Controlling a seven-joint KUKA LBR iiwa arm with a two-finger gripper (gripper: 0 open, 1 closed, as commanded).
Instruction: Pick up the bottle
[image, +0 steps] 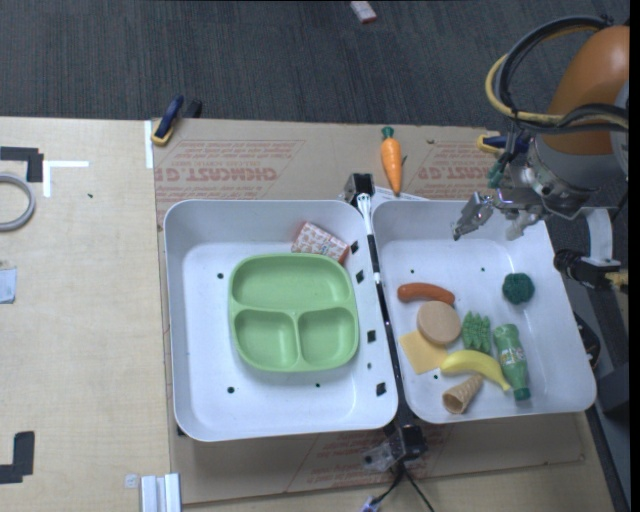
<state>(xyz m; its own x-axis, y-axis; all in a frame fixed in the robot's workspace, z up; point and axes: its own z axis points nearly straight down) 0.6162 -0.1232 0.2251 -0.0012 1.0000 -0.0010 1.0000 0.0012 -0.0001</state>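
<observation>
A small green bottle (512, 360) lies on its side in the right bin (560, 300), near that bin's front right corner, beside a banana (477, 367). My gripper (492, 221) hangs over the back edge of the right bin, well behind the bottle. Its two fingers stand apart and hold nothing, so it is open.
The right bin also holds a sausage (426, 293), a round bun (438, 322), a cheese slice (420, 351), green beans (477, 331), a cone (460, 394) and broccoli (517, 288). The left bin (190, 330) holds a green divided plate (294, 312) and a packet (320, 240). A carrot (390, 158) lies behind the bins.
</observation>
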